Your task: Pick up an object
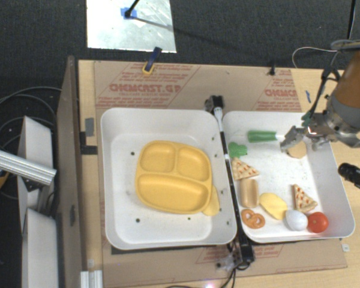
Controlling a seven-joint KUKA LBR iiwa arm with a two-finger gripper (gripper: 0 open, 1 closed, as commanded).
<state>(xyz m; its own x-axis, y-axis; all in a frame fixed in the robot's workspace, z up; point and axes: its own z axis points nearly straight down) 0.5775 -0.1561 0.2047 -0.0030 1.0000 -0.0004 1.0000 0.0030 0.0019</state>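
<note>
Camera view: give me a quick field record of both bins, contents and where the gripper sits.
left bin: holds yellow divided tray
right bin: toy food
far side: green item, tan disc under the gripper
divider side: pizza slice, bread stick, pretzel
near side: yellow lemon-like piece, second pizza slice, white egg, red tomato
gripper: over far right bin, by the tan disc; grasp unconfirmed
arm: enters from view's right
</note>
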